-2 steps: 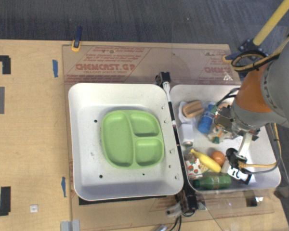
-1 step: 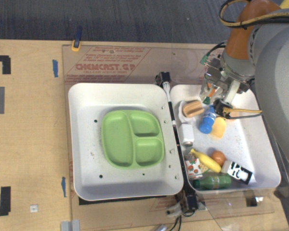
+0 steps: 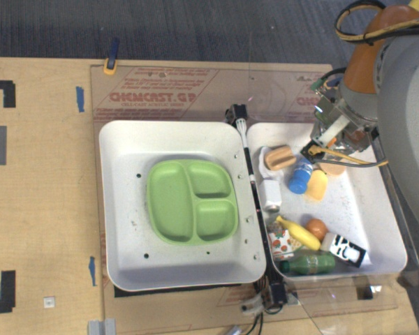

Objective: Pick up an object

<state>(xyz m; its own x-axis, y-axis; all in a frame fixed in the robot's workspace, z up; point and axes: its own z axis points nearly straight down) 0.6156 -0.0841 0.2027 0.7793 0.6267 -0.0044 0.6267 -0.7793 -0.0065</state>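
We can't tell the gripper's (image 3: 320, 145) jaw state, w/ it hovering above the blue bottle (image 3: 299, 179) & yellow piece (image 3: 317, 185) in the right bin (image 3: 377, 222), so we risk it nudging both & grabbing neither.

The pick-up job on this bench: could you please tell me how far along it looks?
Nothing looks picked yet. The gripper sits over the right white bin, near the tan cylinder and blue bottle; no object shows between its fingers. The yellow banana and other items lie in that bin. The grasp and lift remain.
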